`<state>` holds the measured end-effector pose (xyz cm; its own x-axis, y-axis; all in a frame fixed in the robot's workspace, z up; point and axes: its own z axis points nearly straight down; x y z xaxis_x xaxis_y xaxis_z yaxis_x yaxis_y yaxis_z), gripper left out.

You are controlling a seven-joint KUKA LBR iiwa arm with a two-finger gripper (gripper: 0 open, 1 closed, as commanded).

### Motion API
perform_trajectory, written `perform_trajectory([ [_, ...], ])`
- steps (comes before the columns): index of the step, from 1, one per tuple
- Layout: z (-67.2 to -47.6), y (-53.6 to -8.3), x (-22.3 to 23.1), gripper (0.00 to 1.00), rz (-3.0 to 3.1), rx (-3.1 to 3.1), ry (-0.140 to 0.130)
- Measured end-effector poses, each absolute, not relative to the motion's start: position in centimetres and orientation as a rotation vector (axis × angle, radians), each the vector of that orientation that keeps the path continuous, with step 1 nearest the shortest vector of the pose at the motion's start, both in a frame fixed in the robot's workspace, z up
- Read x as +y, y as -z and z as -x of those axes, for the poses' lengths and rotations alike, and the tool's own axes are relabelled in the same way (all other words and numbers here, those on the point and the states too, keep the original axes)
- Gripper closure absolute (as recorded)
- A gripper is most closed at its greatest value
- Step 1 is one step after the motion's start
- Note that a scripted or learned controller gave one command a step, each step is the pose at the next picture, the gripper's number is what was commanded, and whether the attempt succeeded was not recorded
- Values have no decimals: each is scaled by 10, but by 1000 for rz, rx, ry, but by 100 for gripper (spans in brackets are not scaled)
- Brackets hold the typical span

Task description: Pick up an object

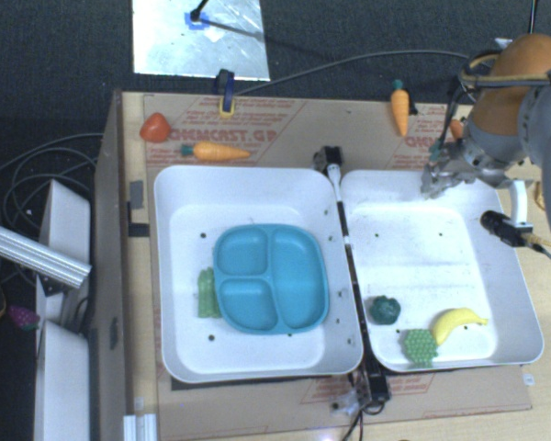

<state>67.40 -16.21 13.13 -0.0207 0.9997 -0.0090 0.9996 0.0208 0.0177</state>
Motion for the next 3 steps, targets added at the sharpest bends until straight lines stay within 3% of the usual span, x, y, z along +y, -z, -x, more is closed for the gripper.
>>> perform_trajectory([
  [1, -674, -131, -162, 0, -2185, 2232, -9],
  [2, -675, -143, -162, 100, -2179, 2232, -12],
  [3, -675, -143, -162, 0, -2178, 2233, -11],
])
